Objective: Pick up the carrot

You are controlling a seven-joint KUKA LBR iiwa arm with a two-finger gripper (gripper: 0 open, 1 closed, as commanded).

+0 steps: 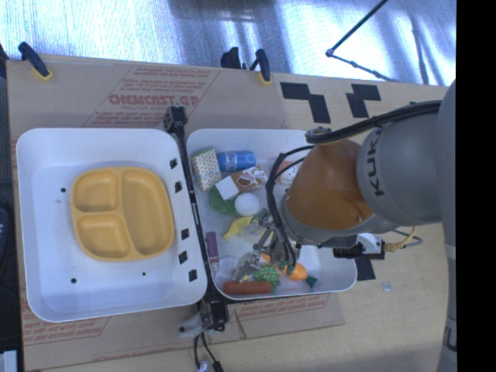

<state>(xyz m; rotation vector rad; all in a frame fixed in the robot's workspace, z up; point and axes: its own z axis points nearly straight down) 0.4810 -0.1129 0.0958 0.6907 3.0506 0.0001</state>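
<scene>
Two white bins (pixel 46 285); one yellow divided plate (pixel 122 211); one carrot (pixel 293 270); one white ball (pixel 246 204); one blue can (pixel 236 160).

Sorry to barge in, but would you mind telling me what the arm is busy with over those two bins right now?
The arm is reaching into the right bin, which holds a jumble of toy food. Its gripper is low over the pile near the bin's front edge, right beside the carrot, an orange piece with green at its end. I cannot tell whether it has hold of the carrot. The left bin holds a yellow divided plate.
</scene>
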